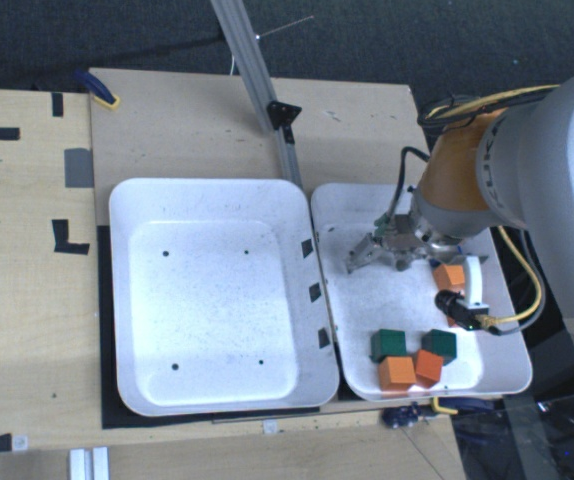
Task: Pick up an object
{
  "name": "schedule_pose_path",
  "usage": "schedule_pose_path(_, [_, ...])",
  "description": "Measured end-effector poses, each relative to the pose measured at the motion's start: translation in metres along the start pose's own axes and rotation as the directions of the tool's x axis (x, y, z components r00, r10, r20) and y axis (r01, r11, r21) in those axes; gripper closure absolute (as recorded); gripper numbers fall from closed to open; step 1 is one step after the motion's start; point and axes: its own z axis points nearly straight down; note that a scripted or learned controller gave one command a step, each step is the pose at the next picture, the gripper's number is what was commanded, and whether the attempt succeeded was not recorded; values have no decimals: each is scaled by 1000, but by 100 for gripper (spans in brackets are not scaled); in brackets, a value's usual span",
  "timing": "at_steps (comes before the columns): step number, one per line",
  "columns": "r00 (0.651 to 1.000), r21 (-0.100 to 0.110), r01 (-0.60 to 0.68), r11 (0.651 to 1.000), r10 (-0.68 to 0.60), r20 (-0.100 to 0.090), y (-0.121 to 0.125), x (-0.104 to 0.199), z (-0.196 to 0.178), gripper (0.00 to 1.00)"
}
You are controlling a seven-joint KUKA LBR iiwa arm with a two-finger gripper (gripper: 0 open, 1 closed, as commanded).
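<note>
Reaching in from the right, my gripper [359, 257] hangs low over the upper part of the right bin [352, 298], its two fingers [355, 262] pointing left toward the wall shared with the left bin [127, 268]. The fingers look spread apart, and nothing sits between them; whether their tips touch the white floor beneath I cannot tell. My grey arm [537, 158] and its orange band [457, 168] cover the bin's upper right corner. The blocks I could pick lie well apart from the gripper, toward the near end of the same bin: a green block [388, 343] with an orange block [398, 372] just below it, and beside these a second green block [440, 344] and a second orange block [428, 366], the four packed close together. Another orange block [450, 276] sits by the right wall, near my wrist and behind the fingers. Both bins rest side by side on the wooden bench [27, 298].
</note>
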Motion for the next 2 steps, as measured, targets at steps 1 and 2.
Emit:
schedule_pose_path(1, [1000,-4,2,1000,-2,-1,1,1,-13,100])
schedule_pose_path(2, [1000,-13,0,1000,0,1,0,-6,-74,100])
